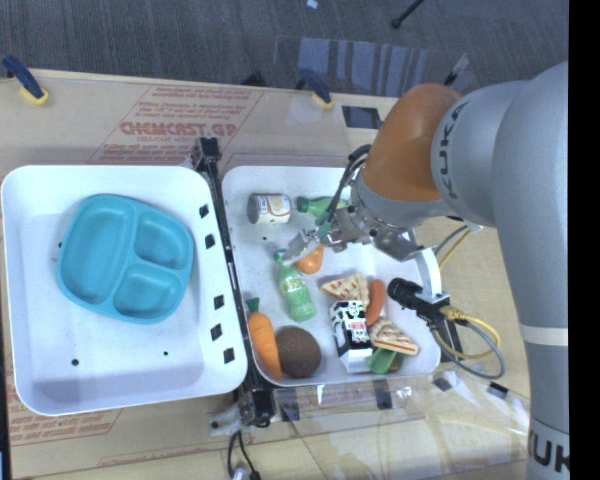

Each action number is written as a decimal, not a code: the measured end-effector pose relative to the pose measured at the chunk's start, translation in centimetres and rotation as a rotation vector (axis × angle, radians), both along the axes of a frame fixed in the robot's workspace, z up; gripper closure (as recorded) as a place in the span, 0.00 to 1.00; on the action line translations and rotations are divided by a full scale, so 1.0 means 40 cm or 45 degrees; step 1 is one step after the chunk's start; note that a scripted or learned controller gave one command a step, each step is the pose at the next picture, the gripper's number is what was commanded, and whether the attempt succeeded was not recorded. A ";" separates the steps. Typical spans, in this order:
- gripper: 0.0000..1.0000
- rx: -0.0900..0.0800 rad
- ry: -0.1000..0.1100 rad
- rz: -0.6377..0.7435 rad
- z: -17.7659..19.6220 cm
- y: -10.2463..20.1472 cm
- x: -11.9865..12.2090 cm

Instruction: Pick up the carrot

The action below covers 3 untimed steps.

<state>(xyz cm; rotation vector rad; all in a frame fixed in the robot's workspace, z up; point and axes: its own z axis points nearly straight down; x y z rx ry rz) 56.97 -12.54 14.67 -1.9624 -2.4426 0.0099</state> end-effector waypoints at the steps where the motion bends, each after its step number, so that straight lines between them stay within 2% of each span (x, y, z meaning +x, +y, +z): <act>1: 0.00 -0.006 -0.017 -0.059 -0.131 -0.019 0.107; 2: 1.00 -0.008 -0.012 -0.047 -0.106 -0.019 0.107; 3: 1.00 0.001 -0.010 0.554 -0.069 -0.136 0.007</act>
